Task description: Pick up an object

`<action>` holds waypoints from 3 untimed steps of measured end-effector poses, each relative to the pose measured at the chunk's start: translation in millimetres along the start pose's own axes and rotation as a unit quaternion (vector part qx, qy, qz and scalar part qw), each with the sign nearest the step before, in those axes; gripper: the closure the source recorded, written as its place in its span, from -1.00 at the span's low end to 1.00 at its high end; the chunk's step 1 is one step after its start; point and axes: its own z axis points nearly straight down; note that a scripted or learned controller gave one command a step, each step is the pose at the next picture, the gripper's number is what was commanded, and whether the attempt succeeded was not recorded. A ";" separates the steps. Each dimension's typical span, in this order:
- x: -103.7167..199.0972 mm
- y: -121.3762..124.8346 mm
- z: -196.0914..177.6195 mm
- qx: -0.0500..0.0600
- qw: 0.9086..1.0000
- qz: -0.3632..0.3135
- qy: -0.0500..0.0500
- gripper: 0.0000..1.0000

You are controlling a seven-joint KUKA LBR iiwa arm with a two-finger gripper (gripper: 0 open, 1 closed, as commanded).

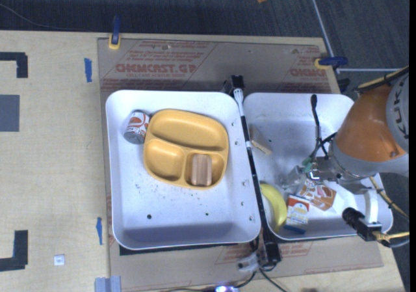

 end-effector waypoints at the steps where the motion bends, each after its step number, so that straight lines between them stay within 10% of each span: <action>1: -4.5 1.6 -11.1 -0.004 1.000 0.002 -0.005 1.00; 2: -4.4 1.5 -11.0 -0.004 1.000 0.002 -0.005 -1.00; 3: 15.8 -17.1 -0.2 -0.003 1.000 0.001 -0.003 -1.00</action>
